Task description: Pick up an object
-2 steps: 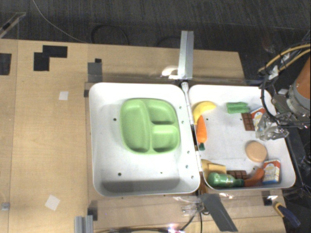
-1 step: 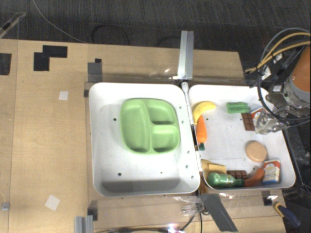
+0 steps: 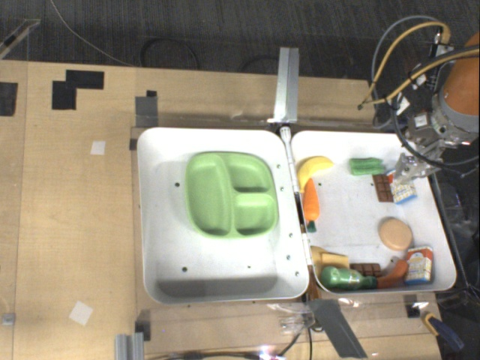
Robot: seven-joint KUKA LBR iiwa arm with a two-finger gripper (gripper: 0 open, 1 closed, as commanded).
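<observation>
My gripper point(image 3: 411, 168) hangs over the right bin point(image 3: 345, 223) near its far right edge, just above a brown chocolate bar point(image 3: 383, 187) and a small blue-and-white packet point(image 3: 404, 193). A green block point(image 3: 367, 166) lies to its left. Along the bin's left side are a yellow banana point(image 3: 313, 167) and an orange carrot point(image 3: 310, 200). A round tan bun point(image 3: 395, 234) sits lower right. Nothing shows between the fingers.
The left bin point(image 3: 161, 261) holds a green divided plate point(image 3: 229, 193). Along the right bin's near edge lie a green bottle point(image 3: 345, 278), a yellow wedge point(image 3: 330, 259), a brown sausage point(image 3: 390, 276) and a red-and-white carton point(image 3: 418, 266). Cables loop above the arm point(image 3: 459, 88).
</observation>
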